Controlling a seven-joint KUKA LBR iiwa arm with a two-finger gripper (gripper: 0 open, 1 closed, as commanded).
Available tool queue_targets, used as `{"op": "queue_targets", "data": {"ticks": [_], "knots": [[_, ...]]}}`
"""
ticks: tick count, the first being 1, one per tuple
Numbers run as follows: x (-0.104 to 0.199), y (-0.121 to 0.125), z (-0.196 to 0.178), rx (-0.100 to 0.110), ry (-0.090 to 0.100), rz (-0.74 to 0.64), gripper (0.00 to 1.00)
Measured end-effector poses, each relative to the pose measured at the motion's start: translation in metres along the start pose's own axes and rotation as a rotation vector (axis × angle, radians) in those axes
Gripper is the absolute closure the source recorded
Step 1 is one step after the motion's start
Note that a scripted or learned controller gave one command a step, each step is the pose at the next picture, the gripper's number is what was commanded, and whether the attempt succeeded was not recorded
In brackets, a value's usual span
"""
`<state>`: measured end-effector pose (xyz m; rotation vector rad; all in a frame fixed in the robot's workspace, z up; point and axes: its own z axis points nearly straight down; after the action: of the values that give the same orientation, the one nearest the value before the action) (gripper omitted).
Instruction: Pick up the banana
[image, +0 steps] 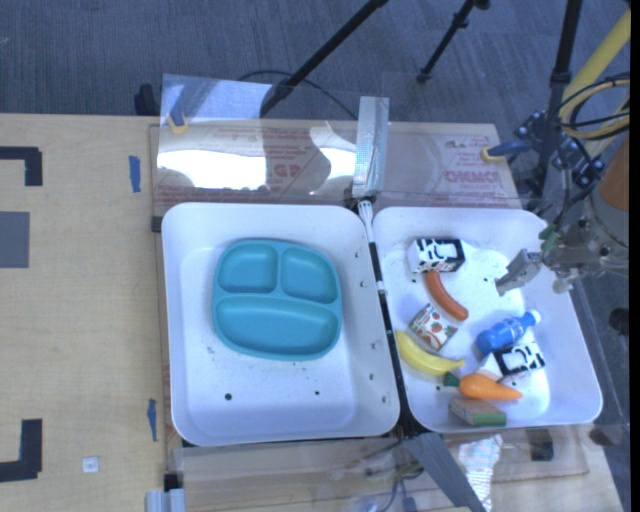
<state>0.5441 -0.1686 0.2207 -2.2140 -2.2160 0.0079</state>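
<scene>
Banana (427, 357): lies in the right bin (575, 330), near its left wall, curved, running from upper left to lower right; nothing grips it.
Banana's neighbours: small carton (433, 325) just above it, touching or nearly so; carrot (488, 387) at its lower right end, apparently touching.
Gripper (537, 272): at the right bin's upper right, above the white floor, well apart from the banana; nothing shows between its fingers.
Jaws: cannot tell whether they stand apart or closed; the view blurs them against the arm's metal parts.
Arm (590, 240): comes in from the right edge, over the right bin's rim.
Right bin, other things: black-and-white carton (437, 254) near the top; sausage (445, 296) below it, slanted; blue bottle (504, 333) right of centre, lying on its side; second black-and-white carton (522, 359) just below the bottle; brownish block (477, 411) under the carrot, at the lower rim.
Left bin (190, 330): holds a blue tray (277, 299) with three compartments, lying flat in the middle.
Bins: side by side, touching along their inner rims.
Bench (80, 300): pale wood, left of the bins.
</scene>
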Motion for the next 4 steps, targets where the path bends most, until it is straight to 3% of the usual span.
{"op": "queue_targets", "data": {"ticks": [1,2,3,4], "knots": [[0.055,-0.02,0.135,-0.014,-0.003,-0.029,0.0],[0.069,-0.06,0.135,-0.019,-0.003,0.166,0.0],[0.108,-0.064,-0.023,-0.01,-0.002,0.271,0.0],[0.136,-0.065,0.038,-0.007,-0.002,0.204,0.0]]}}
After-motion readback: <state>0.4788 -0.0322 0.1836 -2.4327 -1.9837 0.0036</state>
